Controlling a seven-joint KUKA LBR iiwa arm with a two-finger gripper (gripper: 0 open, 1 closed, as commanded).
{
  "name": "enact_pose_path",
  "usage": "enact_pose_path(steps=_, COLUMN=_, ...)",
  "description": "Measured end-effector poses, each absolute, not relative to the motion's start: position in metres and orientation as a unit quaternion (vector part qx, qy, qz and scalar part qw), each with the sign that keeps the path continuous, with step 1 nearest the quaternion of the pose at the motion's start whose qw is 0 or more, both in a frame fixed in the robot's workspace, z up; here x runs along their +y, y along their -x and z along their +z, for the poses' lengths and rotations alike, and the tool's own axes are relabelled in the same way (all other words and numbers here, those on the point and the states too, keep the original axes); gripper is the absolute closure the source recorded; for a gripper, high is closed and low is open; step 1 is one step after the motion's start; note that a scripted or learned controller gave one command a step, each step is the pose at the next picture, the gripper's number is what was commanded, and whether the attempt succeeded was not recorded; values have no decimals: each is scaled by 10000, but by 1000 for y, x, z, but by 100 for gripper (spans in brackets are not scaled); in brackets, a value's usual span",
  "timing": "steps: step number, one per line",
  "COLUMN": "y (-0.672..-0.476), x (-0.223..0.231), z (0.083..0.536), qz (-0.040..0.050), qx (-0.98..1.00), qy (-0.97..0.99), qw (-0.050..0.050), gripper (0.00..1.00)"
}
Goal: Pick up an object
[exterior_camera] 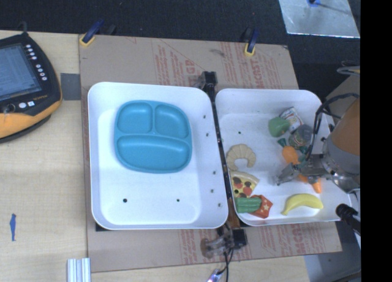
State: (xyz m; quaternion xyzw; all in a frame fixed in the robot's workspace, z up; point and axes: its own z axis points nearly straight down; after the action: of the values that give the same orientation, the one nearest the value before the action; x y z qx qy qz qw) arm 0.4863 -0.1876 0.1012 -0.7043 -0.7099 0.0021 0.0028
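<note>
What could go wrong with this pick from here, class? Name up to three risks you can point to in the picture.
1. The gripper sits low in the right bin, where an orange toy, a green toy and a grey item crowd together; it may nudge neighbours or grab two.
2. The toy banana lies close below and could get knocked.
3. The arm works near the bin's right wall, so a collision seems possible.
</note>
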Motion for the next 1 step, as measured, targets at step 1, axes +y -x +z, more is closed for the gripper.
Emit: enact_pose_path(steps=1, y=-476, x=-199, z=92, qz=-7, qx=-7103, qy=7039, qw=48, gripper=0)
